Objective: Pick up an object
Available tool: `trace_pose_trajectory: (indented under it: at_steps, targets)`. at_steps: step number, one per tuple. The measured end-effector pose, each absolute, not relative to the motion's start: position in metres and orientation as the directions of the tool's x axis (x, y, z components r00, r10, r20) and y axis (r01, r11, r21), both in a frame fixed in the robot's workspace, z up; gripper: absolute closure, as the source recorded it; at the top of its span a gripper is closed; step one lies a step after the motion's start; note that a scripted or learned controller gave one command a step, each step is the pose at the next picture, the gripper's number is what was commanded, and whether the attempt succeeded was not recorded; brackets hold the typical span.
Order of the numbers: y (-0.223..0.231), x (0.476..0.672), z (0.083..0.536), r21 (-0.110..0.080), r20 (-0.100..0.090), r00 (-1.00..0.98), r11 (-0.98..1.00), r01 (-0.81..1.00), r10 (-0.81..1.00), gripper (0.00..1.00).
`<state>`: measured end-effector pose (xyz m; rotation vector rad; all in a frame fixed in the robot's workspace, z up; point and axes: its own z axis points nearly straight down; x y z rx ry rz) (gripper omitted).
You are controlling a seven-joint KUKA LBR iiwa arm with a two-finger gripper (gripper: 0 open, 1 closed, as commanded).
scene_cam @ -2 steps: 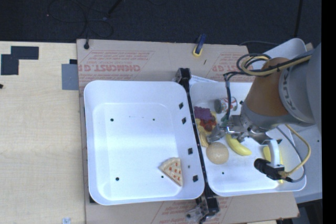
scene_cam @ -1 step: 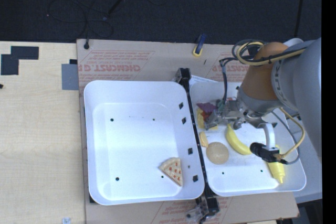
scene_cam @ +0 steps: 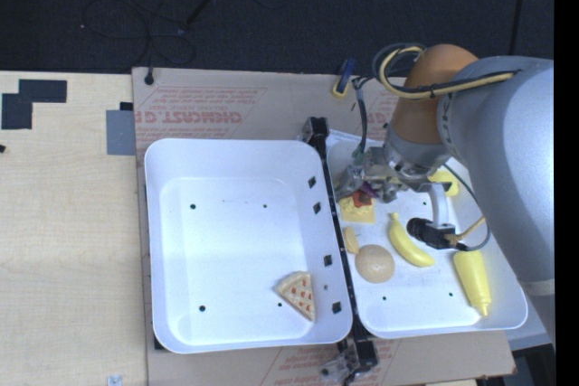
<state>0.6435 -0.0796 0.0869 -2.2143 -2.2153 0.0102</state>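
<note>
White plastic forms 2 bins; in the left bin (scene_cam: 181, 303), well left of and below the claw, lies 1 pizza slice (scene_cam: 298, 294). The claw (scene_cam: 366, 185) hangs low in the right bin (scene_cam: 507, 316), over a yellow block (scene_cam: 357, 211) with a red piece (scene_cam: 365, 194); how wide it stands I cannot tell. Below it sits a tan ball (scene_cam: 374, 264), right of that a banana (scene_cam: 408, 241), farther right a yellow bottle (scene_cam: 474, 279)

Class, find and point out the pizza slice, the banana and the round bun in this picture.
pizza slice (scene_cam: 298, 294), camera view, middle of its topping.
banana (scene_cam: 408, 242), camera view, middle of its curved body.
round bun (scene_cam: 374, 264), camera view, top of its dome.
</note>
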Motion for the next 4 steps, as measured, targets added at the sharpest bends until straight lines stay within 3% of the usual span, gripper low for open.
trace_pose_trajectory:
  at_steps: [1, 2, 3, 4]
  targets:
    - [-0.105, 0.602, 0.087, -0.006, 0.0, 0.003, -0.003, 1.0, 1.0, 0.0]
    - [-0.101, 0.643, 0.087, -0.011, 0.003, 0.001, -0.001, 1.0, 1.0, 0.0]
    - [-0.102, 0.642, 0.098, -0.011, 0.002, -0.001, 0.001, 1.0, 1.0, 1.0]
    - [-0.023, 0.646, 0.194, 0.007, 0.002, -0.007, 0.007, 1.0, 1.0, 1.0]
